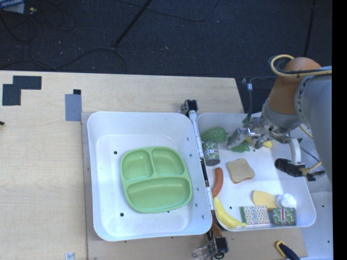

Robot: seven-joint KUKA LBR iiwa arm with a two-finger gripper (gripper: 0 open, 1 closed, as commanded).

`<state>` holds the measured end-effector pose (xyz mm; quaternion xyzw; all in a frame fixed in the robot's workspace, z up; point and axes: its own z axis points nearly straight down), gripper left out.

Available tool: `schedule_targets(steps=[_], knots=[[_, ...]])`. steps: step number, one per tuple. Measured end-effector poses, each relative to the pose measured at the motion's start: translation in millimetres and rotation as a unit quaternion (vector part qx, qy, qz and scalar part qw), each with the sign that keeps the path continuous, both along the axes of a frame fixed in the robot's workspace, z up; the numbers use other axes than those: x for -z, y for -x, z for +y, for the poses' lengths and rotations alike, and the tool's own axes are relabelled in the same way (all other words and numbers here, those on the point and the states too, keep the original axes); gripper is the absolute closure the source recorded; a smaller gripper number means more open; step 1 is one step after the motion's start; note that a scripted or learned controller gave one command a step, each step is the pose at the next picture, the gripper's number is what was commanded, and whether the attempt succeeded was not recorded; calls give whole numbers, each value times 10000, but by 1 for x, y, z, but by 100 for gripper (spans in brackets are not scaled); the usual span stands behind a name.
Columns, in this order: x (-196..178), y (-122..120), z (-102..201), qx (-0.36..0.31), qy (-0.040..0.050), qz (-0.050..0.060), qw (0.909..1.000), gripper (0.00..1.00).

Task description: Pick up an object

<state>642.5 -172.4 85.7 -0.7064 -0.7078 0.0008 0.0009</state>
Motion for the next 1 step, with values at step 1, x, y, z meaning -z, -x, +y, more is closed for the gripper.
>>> schedule_targets(steps=[1], knots=[[-7,0,0,-15,-13,28,10000,100]])
